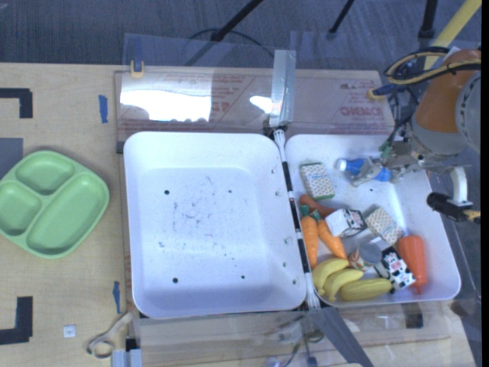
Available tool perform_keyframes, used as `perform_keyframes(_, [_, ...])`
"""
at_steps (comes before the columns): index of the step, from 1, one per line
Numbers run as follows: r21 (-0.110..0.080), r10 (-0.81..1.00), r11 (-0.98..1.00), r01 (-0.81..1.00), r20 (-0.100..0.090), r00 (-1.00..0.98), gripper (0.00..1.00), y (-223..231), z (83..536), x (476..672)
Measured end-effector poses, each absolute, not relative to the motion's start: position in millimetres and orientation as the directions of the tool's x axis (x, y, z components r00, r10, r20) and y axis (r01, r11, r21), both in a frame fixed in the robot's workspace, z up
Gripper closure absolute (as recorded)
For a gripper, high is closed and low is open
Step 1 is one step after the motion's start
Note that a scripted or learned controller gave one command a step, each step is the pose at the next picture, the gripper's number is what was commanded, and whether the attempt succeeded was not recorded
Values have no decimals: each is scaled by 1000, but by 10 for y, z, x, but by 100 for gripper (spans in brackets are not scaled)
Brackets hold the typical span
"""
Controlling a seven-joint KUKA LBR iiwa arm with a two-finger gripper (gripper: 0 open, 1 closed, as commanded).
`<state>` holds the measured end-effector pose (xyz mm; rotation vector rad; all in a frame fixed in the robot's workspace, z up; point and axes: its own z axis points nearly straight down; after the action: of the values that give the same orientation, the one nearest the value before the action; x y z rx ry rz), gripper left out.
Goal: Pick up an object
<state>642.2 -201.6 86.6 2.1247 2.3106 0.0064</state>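
The right bin (439, 281) holds several small objects. A blue and white bottle-like piece (361, 168) lies at its far side, with a green patterned box (317, 180) to its left. Two carrots (319, 238) and a bunch of bananas (351, 281) lie along the bin's left and near sides. A red-orange piece (415, 257) and a black and white toy (396, 271) sit near the front right. My gripper (393, 159) hangs under the orange-banded wrist (442, 104), over the bin's far right corner, just right of the blue piece. I see nothing held in it.
The left bin (145, 159) stands beside the right one, a dark divider (294, 220) between them. A green divided plate (50, 202) rests on the bench at far left. A clear panel (199, 94) stands behind the bins. Cables (412, 63) loop beside the arm.
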Motion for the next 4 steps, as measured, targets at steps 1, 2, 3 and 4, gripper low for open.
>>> perform_keyframes(1, [-7, 993, 119, 993, -1, -119, 0, -1669, 867, 6620])
perform_keyframes(2, [-9, 993, 122, 992, -3, -122, 100, -1660, 971, 6621])
perform_keyframes(3, [4, 999, 34, 999, -1, -34, 100, -1260, 2019, 6680])
perform_keyframes(4, [1, 996, 90, 996, 1, -90, 100, -597, 2093, 6673])
